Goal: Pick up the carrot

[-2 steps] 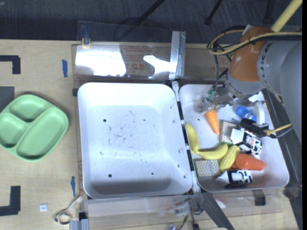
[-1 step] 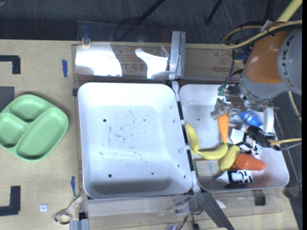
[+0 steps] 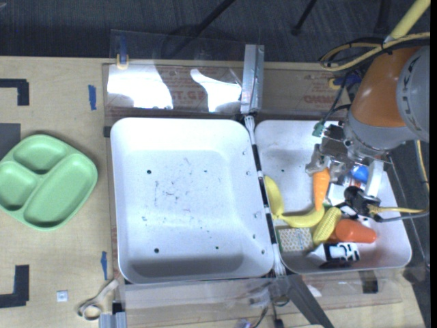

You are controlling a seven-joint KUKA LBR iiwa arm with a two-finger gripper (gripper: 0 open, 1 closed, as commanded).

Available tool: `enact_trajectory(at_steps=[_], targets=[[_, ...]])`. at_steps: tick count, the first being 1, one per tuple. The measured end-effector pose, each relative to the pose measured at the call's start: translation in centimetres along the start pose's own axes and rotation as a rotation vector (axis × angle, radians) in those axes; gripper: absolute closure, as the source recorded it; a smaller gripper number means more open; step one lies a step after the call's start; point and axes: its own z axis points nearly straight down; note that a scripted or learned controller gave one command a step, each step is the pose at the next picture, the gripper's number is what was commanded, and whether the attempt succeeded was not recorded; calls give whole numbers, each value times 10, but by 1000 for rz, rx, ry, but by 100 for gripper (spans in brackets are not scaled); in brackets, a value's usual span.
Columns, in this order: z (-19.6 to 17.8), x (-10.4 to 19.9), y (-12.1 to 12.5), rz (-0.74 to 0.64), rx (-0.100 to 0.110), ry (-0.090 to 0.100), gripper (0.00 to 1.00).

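At the near edge of the wooden bench (image 3: 54,265), just left of the bins, lies a small tan loop of cord or tape (image 3: 94,305). Near the front wall of the right white bin (image 3: 396,255) sits a small black-and-white object (image 3: 340,252); what it is cannot be told. Just left of it lies a flat speckled beige square, like a sponge (image 3: 294,238). Behind these, a stubby orange-red piece (image 3: 354,233) rests beside a yellow ear of corn (image 3: 326,225), which tilts up toward the right. A curved yellow banana (image 3: 287,208) runs from the bin's left wall down and right until it meets the corn.

The slim orange carrot (image 3: 319,189) stands lengthwise, near to far, in the middle of the right bin, its near end touching the banana and corn. The two-finger gripper (image 3: 336,171) hangs directly over the carrot's far end and slightly to its right, its metal body with a blue patch covering that spot. The fingers seem to sit beside the carrot's top, but whether they are spread or closed on it cannot be told.

The left white bin (image 3: 184,197) shows only dark specks and scuffs. Well left of it lies a pale green divided plate (image 3: 46,181). Farther back, the grey arm with its orange band (image 3: 389,94) comes in from the right, with yellow cables (image 3: 355,50) looping behind it.
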Motion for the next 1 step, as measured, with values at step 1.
enact_trajectory(at_steps=[1], targets=[[-14,-34,-37,158,1,0,100]])
